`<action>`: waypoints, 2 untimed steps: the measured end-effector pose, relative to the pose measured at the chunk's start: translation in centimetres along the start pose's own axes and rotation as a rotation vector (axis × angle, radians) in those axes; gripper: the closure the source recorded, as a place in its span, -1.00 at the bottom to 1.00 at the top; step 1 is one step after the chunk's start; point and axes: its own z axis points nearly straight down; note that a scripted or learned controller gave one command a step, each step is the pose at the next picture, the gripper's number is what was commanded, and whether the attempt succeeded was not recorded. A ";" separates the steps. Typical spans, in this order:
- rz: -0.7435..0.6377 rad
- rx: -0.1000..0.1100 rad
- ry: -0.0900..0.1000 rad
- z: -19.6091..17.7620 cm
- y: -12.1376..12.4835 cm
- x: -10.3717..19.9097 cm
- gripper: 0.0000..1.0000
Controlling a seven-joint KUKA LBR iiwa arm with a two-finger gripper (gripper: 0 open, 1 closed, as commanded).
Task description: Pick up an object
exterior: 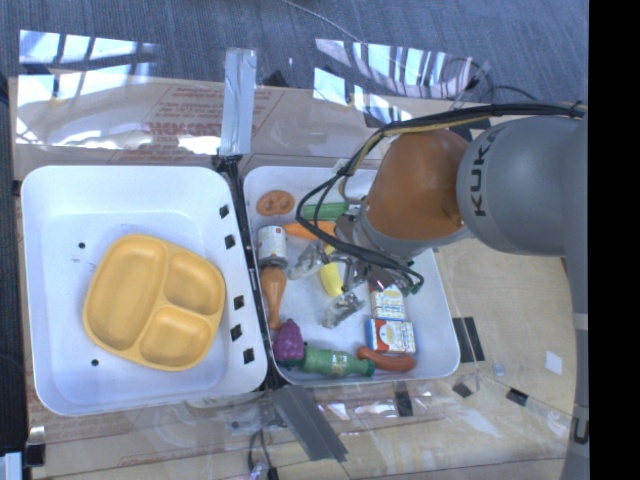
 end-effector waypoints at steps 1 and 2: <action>-0.004 -0.001 -0.001 -0.8 0.1 -0.2 1.00; 0.091 0.006 -0.011 -13.9 5.0 -2.7 1.00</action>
